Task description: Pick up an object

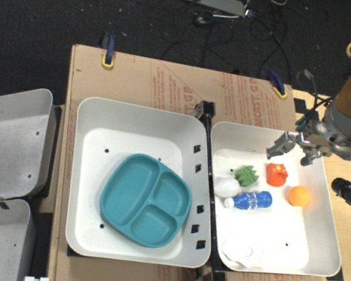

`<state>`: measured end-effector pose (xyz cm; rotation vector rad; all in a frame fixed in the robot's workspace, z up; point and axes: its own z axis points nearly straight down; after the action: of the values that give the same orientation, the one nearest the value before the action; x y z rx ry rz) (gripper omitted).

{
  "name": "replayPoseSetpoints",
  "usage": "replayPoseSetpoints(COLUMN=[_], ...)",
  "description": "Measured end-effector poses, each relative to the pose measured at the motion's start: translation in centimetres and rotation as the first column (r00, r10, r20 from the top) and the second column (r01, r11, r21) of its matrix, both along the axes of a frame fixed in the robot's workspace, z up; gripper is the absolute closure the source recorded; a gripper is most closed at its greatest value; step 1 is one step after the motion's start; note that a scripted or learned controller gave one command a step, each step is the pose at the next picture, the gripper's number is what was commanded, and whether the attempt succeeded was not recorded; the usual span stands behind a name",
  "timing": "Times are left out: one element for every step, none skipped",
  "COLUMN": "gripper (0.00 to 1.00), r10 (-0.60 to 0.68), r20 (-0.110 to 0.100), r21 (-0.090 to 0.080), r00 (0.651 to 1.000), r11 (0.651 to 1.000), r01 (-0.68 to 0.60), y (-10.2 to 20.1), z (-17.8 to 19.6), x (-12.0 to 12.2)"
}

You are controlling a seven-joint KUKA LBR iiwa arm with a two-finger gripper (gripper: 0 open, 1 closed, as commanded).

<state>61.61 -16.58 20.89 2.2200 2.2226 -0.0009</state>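
Gripper (296,149): mine, fingers spread, holding nothing, poised over right bin (317,250) at 12 o'clock. Advice: descend straight onto red object (277,175), just below at 6 o'clock, clear of neighbours. Right bin also holds: orange ball (299,196), green toy (246,176), blue bottle (251,200). Left bin (94,149): teal divided plate (145,199).

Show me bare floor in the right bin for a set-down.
Bare floor runs along the right bin's lower half, below the blue bottle and orange ball. The upper middle is crowded: green toy, red block, with the pincer above.
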Motion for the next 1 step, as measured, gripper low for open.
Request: replayPoseSetpoints(gripper=[0.00], r10=[-0.001], r20=[-0.005], r21=[0.002], r00=[1.000], r11=[1.000], r01=[0.001], y=[0.79], z=[-5.98], x=[-0.57])
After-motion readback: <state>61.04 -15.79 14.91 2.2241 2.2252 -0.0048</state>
